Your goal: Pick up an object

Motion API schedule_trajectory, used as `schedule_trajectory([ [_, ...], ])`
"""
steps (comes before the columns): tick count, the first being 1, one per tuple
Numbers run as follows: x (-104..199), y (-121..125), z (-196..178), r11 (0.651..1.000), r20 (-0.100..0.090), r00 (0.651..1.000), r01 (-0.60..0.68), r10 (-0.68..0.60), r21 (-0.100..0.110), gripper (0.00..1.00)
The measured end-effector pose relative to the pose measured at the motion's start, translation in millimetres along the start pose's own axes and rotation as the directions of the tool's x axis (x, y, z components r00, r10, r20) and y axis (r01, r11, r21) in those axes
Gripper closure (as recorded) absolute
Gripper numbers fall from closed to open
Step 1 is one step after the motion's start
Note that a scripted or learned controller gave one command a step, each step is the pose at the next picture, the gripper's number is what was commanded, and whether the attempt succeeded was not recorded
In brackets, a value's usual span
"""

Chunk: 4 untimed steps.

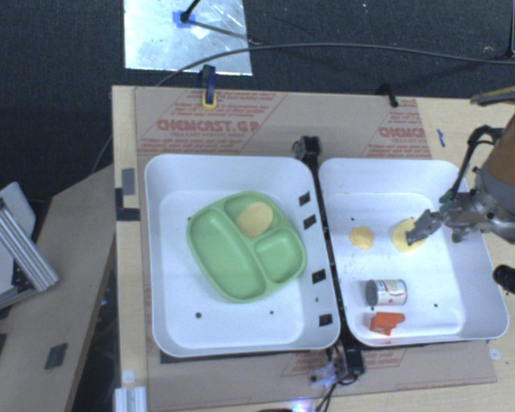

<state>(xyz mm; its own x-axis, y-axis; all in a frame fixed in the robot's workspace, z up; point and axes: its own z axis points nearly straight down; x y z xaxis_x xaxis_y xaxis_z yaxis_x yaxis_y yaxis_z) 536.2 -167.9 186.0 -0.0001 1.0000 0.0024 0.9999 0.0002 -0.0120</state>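
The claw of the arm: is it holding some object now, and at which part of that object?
It cannot be told. The claw is at the right edge of a yellow object in the right bin, but no grasp is visible.

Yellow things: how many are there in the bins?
3: one in the green tray in the left bin, one mid right bin, one at the gripper. The arm may hide more.

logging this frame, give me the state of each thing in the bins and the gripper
green divided plate: flat in the left bin, a yellow piece in its top compartment
small yellow piece: loose on the right bin floor
pale yellow object: at the fingertips, grasp unclear
can: on its side
orange object: lying near the front wall
gripper: low in the right bin
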Motion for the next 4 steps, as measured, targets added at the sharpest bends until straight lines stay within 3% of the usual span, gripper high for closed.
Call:
schedule_trajectory([
  [1,0,3,-7,1.0,0.003,1.0,0.003,-0.003,-0.013,0.0],
  [3,5,15,97,1.0,0.002,1.0,0.002,-0.002,-0.011,0.0],
  [4,4,16,84,1.0,0.004,1.0,0.001,-0.001,-0.016,1.0],
])
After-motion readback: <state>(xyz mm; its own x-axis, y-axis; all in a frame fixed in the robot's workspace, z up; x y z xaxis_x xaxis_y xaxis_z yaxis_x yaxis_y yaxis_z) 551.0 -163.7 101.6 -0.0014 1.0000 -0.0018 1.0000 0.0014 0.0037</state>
